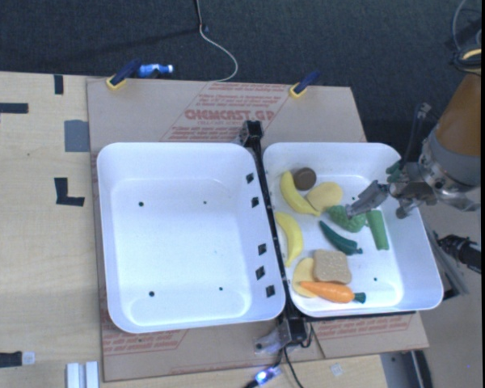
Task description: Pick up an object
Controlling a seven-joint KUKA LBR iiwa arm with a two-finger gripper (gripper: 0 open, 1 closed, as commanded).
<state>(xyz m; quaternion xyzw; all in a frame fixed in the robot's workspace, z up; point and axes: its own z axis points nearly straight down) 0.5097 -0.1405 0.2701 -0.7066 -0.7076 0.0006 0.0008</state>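
Nearest the camera, along the front wall of the right bin (420, 301), an orange carrot (327, 292) with a green tip is being seen lying on its side. Just behind it a slice of brown bread (332, 266) is resting, overlapping a pale yellow piece (304, 276) at its left. Left of these, close to the divider between the bins, a banana (290, 234) is lying lengthwise.

Further back, a dark green cucumber-like piece (339, 239) is lying at a slant in the middle of the bin, and a lighter green stick-shaped piece (378, 229) is lying beside it to the right. Behind them a leafy green item (343, 217) is being touched or closely overhung by the jaws (364, 202), which are being held low over the bin from the right. Whether the jaws are spread or closed cannot be told, and nothing is visibly being gripped between them.

Farther still, a second banana (293, 194), a yellow lemon-like item (325, 194) and a round brown item (305, 177) are grouped near the back left of the bin.

The left bin (113, 241) is sitting alongside, both resting on a cardboard sheet (218, 115) on the surface (32, 217). At the far edge, two clamps (137, 70) are holding the cardboard.
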